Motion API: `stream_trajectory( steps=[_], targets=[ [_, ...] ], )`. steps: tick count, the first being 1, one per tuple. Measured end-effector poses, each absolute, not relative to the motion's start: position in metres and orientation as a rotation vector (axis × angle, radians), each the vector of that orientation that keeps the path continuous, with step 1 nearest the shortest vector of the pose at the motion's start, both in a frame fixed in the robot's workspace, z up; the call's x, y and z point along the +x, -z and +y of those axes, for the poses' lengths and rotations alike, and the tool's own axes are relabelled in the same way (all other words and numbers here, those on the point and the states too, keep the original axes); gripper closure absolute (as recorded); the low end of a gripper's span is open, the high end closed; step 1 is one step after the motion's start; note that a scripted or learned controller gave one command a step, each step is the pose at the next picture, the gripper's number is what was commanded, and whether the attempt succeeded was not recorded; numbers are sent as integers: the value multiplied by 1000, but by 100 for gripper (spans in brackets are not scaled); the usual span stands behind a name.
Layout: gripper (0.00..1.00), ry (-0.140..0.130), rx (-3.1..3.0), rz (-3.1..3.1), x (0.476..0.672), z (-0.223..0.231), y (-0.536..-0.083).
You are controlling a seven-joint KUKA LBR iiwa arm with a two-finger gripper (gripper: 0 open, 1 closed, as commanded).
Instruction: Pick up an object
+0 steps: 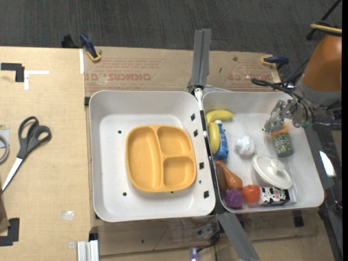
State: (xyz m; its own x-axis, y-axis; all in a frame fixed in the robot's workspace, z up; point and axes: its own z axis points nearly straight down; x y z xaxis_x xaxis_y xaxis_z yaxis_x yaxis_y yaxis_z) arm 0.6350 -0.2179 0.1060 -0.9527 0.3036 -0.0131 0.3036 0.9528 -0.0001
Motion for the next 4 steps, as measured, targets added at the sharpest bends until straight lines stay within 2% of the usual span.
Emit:
stream_trajectory(
  steps=[1, 2, 3, 4],
  targets=[
    [100, 0, 622, 3073, 634, -164, -219],
    [100, 1, 707, 3056, 593, -213, -93],
    [100, -1, 789, 3034, 611, -199, -94],
    [100, 0, 874, 3012, 648, -155, -200]
  ],
)
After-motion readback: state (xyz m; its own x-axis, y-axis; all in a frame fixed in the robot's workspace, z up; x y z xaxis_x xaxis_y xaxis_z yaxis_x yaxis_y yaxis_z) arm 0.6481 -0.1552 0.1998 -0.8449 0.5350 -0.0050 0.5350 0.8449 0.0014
